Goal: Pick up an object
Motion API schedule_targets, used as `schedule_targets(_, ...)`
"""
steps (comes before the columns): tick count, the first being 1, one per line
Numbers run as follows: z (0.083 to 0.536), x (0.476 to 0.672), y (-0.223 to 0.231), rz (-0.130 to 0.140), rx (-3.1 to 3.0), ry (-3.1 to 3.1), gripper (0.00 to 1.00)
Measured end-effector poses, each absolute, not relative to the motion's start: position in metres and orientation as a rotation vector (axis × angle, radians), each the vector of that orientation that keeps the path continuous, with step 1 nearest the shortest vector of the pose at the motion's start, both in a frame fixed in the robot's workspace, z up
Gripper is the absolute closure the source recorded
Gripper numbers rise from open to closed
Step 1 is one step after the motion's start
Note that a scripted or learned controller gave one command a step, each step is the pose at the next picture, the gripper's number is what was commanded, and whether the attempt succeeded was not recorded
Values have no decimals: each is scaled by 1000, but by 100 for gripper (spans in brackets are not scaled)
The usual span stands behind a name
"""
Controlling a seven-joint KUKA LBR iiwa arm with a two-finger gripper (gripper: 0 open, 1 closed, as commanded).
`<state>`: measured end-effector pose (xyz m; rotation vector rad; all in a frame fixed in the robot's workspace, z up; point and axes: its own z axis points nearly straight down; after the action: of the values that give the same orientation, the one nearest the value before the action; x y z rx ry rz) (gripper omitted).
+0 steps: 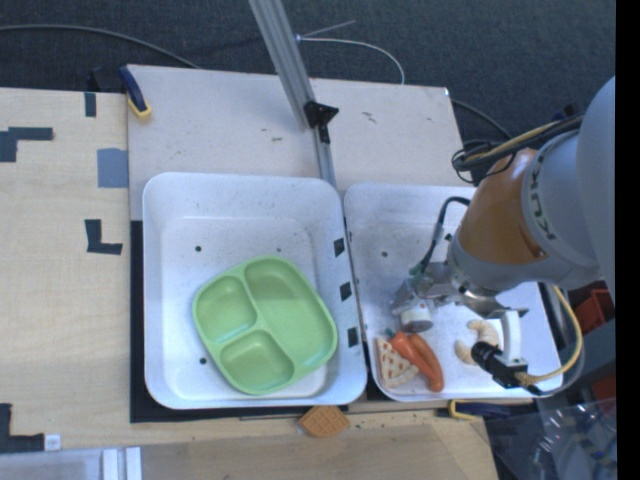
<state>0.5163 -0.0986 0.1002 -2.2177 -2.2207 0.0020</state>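
Looking down at a slant from the fixed camera, two shallow white bins sit side by side on the bench. The left bin (pixel 170 198) carries a light green divided plate (pixel 264 324) with three compartments, lying flat toward the bin's near right part, its edge close to the wall shared with the other bin.

The right bin (pixel 390 213) has the arm (pixel 520 218) reaching in from the right, grey with an orange band above the wrist. The gripper (pixel 415 308) is low over the middle of this bin, its metal end close above the floor. How far apart it stands, and whether it has hold of anything, cannot be told from this angle, since the wrist covers most of it.

Just below the gripper, near the front wall of the right bin, lies an orange carrot-shaped toy (pixel 422 358), angled from upper left to lower right. Touching its left side is a tan, triangular waffle-like piece (pixel 393 365). To the right of the carrot, partly under the arm's black fitting, sit small pale pieces (pixel 470 348) whose shape is unclear.

Outside the bins, a round tan cracker-like item (pixel 323 422) rests on the bench at the front edge. A grey metal pole (pixel 285 48) slants up from between the bins.
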Motion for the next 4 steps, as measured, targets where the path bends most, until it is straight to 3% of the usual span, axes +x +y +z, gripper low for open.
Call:
schedule_targets(3,245,507,-108,-2,-2222,-2225,100)
schedule_targets(4,250,539,-58,-2,-2213,-2229,100)
